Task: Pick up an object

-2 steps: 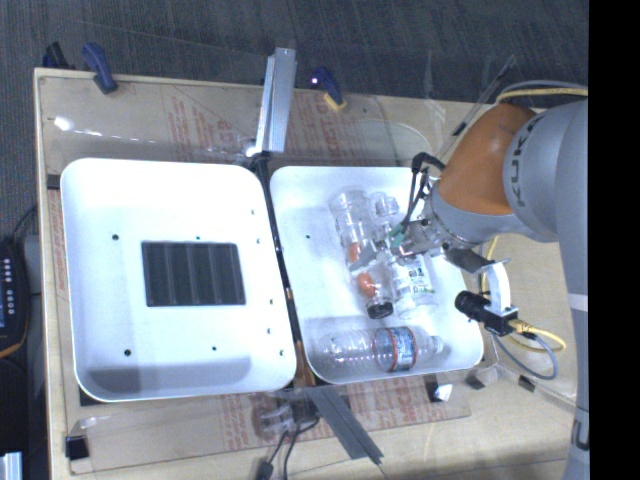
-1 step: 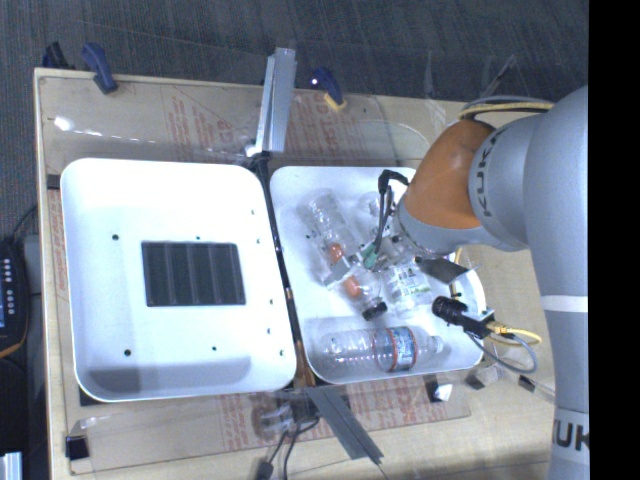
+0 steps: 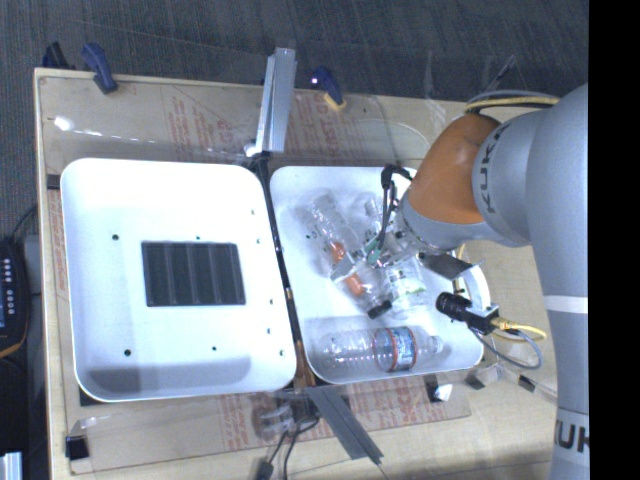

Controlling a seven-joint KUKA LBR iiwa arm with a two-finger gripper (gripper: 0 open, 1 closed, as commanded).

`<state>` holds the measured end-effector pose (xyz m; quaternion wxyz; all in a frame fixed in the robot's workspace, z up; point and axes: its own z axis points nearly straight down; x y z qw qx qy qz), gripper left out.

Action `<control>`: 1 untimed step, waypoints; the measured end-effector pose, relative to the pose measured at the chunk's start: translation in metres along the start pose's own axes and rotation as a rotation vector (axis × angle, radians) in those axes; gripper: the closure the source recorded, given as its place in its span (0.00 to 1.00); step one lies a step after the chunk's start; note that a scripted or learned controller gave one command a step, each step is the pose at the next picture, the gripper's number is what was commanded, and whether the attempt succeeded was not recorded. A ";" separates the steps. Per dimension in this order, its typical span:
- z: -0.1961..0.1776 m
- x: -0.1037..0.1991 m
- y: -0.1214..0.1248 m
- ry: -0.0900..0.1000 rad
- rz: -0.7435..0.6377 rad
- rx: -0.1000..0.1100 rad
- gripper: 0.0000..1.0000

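My gripper (image 3: 385, 268) reaches down into the right bin (image 3: 300, 198) from the right, under the orange wrist band. It sits among a cluster of small clear plastic items (image 3: 335, 233), some with orange parts (image 3: 355, 286). A clear plastic bottle with a blue label (image 3: 385, 348) lies on its side along the bin's front wall, just below the gripper. The arm's wrist hides the fingertips.
The left bin (image 3: 100, 228) holds a dark ribbed rectangular pad (image 3: 192, 273) in its middle. A metal divider bar (image 3: 275, 98) stands between the bins at the back. Blue clamps (image 3: 98, 66) grip the bench's far edge. Cables (image 3: 510, 343) hang at the right.
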<state>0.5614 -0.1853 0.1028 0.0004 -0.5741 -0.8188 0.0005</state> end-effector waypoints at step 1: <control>-0.081 -0.013 0.073 0.026 0.037 0.046 1.00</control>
